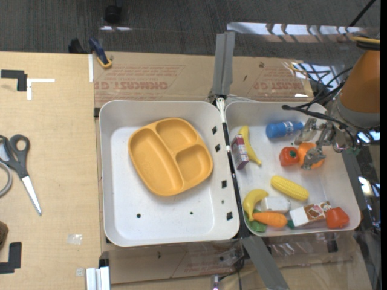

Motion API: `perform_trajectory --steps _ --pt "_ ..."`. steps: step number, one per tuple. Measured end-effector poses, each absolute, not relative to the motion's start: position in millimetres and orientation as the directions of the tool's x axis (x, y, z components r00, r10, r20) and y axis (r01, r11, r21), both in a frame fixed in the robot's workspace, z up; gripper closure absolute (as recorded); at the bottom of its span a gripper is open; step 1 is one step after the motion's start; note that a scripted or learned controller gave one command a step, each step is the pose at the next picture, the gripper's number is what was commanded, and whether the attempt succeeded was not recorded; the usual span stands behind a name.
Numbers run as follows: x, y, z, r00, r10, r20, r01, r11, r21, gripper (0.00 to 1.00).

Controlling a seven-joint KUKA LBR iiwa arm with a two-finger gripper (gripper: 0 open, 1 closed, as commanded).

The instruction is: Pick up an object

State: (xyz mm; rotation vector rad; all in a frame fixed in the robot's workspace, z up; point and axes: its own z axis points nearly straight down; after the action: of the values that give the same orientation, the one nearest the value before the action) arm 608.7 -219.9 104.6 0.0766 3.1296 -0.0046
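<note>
A: We see a wooden table (pixel 48 162), cardboard beneath two white bins, scissors (pixel 21 168) far left.

B: Yep. The hand (pixel 313 157) sits in the right bin (pixel 354 186), narrowed onto an orange toy (pixel 290 156). Near the back wall, with bare floor just left of it.
</note>
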Motion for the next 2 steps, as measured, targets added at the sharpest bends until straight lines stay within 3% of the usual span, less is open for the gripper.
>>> perform_trajectory --steps 1,2 --pt "496.6 -221.3 94.5 -0.928 0.374 -0.011 0.374 0.928 0.001 1.0" --pt "562.1 -174.7 92.0 -0.859 0.511 -0.003 0.511 0.859 0.0 1.0"
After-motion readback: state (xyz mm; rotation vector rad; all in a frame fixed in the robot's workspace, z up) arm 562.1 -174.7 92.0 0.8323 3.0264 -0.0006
